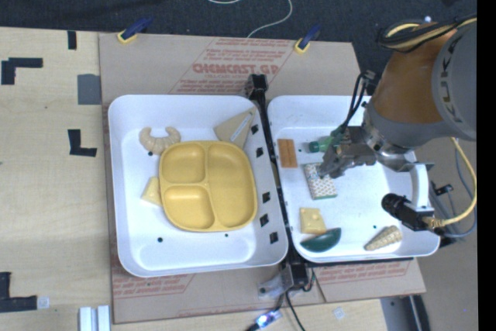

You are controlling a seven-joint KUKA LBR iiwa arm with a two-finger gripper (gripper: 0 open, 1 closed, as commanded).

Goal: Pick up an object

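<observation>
Looks like a robotics lab test bench: two shallow white bins taped side by side on printed cardboard sheets, clamped at 12 o'clock with blue-and-yellow clips. Black tape marks at 9 o'clock, a loose white cable over dark carpet.

the arm runs off the right edge of the frame. the end effector is too dark and small to make out its fingers, and it covers part of a patterned tile. the yellow tray hides part of a wedge at its left.
</observation>
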